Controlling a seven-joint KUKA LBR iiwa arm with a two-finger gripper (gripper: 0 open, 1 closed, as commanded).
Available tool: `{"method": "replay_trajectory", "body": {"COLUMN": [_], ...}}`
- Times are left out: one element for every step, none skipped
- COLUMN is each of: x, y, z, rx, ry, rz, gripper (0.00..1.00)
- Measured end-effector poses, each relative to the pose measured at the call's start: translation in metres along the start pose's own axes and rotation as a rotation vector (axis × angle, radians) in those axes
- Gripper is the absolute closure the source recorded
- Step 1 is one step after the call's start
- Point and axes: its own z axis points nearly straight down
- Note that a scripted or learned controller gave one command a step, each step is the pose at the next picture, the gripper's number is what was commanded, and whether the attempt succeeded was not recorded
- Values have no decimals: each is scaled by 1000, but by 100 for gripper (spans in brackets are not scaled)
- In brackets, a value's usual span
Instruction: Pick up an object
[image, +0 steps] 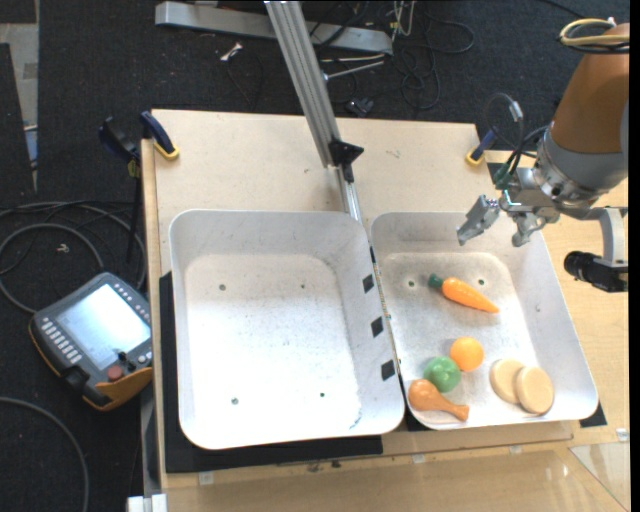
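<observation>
The grey arm with its orange band reached in from the right. Its end effector (500, 224) hung over the back edge of the right bin (560, 300). The two fingers were spread wide apart, and nothing was between them.

All the toys lay in the right bin. A toy carrot (466, 292) with a green top lay near the middle of that bin, below the end effector and apart from it. Nearer the front sat a small orange ball (466, 353). A green ball (441, 374) sat just beside it, touching or almost touching. A tan toy shaped like a chicken leg (436, 399) lay at the front, right under the green ball. Two pale round slices (523, 385) lay side by side at the front right corner, one partly over the other.

The left bin (265, 320) sat beside the right one on the desk (250, 160). A hand controller with a screen (95, 340) lay on the dark floor to the left of the desk.
</observation>
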Motion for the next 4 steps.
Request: {"method": "replay_trajectory", "body": {"x": [0,-1,8,8], "y": [1,9,7,6], "z": [-3,45,106,160], "rx": [-5,-1,2,1], "ry": [-1,-1,0,0], "rz": [0,1,0,2], "gripper": [0,0,0,0]}}
